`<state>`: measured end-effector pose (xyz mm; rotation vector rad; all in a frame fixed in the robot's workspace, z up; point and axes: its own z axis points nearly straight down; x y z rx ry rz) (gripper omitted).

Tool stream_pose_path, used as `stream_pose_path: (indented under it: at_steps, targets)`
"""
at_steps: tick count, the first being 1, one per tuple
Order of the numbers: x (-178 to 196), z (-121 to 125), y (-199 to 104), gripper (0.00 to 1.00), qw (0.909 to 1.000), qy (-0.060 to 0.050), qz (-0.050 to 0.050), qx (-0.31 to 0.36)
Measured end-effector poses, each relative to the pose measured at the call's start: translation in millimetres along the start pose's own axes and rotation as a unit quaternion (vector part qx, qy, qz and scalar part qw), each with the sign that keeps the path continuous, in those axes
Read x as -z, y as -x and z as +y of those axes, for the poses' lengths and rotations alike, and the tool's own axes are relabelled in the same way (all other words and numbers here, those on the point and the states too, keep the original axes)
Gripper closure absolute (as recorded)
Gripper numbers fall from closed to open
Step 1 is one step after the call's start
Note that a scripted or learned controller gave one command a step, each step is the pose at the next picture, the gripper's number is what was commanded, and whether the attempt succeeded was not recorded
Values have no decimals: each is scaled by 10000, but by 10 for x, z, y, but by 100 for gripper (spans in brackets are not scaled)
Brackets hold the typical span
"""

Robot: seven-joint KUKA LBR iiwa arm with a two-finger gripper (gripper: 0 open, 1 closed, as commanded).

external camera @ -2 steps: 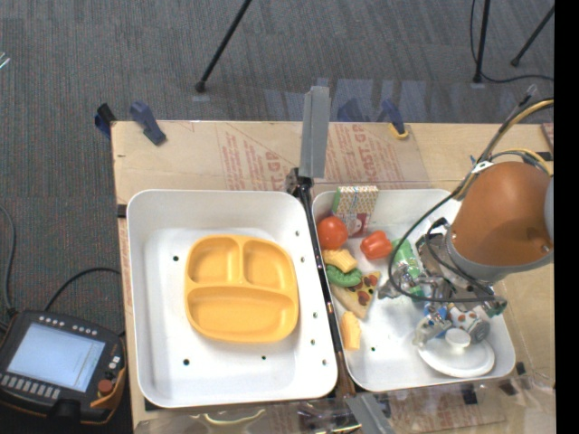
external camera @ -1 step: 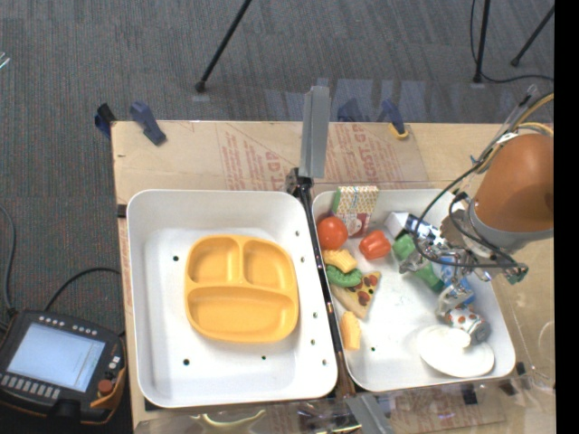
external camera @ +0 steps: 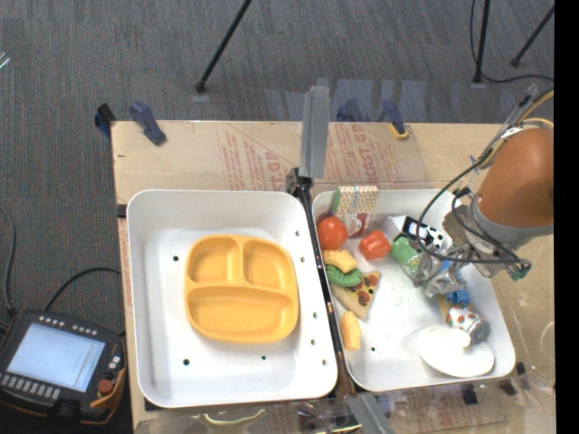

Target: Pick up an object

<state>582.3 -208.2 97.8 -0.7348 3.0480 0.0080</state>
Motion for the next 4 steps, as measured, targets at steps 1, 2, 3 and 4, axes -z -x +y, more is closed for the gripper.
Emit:
stream_pose_path:
  at_steps: [1, 2, 3, 4]
  targets:
    - [0, -2, -1, 0, 10000, 1, -1, -5]
    - [106, -3, 13, 100, 10000, -1, -26, -27]
    - [105, -5, 14, 0, 10000, 0, -28, -34]
    - [-66, -74, 34, 0, 9996, -35, -14, -277]
